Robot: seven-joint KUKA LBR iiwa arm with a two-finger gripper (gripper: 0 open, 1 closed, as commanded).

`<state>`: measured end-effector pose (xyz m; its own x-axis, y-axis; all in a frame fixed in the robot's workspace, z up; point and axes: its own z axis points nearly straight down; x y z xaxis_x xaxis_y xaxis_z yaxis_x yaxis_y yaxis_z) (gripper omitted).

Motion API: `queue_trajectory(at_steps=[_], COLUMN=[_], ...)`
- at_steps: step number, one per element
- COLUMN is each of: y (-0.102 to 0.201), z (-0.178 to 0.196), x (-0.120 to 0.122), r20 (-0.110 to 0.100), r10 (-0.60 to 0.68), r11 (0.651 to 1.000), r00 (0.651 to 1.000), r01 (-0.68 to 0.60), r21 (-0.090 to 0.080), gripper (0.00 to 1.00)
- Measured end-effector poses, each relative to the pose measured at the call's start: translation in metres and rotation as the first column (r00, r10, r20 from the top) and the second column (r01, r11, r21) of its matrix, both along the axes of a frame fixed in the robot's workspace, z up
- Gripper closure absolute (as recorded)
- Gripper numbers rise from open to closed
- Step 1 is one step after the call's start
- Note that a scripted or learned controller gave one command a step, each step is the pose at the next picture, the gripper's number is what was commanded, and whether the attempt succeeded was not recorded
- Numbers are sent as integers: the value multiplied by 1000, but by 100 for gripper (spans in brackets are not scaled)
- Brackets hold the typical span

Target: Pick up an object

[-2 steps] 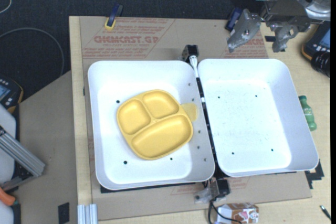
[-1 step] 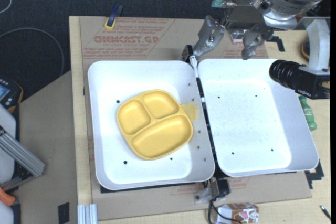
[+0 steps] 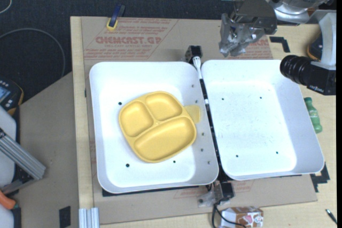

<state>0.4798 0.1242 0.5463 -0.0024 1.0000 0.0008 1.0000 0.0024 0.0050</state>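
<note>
The yellow plate (image 3: pixel 157 126) lies flat in the left bin (image 3: pixel 101 83). The gripper (image 3: pixel 235 42) hangs far off; I cannot tell its state. It could slip off the plate's smooth rim.

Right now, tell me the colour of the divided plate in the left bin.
Yellow: the divided plate, seen in the camera view.
</note>
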Motion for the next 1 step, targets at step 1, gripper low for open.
queue_trajectory(at_steps=[1], y=[-17], z=[-101], x=[-1], r20=[-17], r10=[-6], r11=[1000], r00=[1000], r01=[6], r21=[-4], gripper=[100])
